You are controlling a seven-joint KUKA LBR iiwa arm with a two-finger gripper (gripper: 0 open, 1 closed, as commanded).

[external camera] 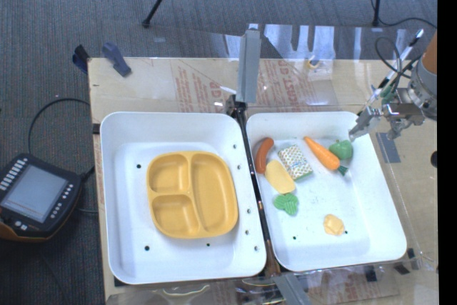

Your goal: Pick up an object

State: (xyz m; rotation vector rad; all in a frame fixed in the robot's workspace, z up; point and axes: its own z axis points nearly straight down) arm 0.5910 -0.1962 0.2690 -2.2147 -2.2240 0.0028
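White bins (pixel 114 153), two: one yellow tray (pixel 191 193), six toy foods (pixel 296 162).

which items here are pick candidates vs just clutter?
Pick candidates, right bin: sausage, carrot, green pepper, checkered block, yellow slice, broccoli, small yellow piece.

Just lying about: yellow divided tray in left bin, handheld pendant, blue clamp.

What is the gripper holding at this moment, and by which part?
Nothing: the gripper hangs over the right bin's far right edge, beside the carrot, with nothing between its fingers.
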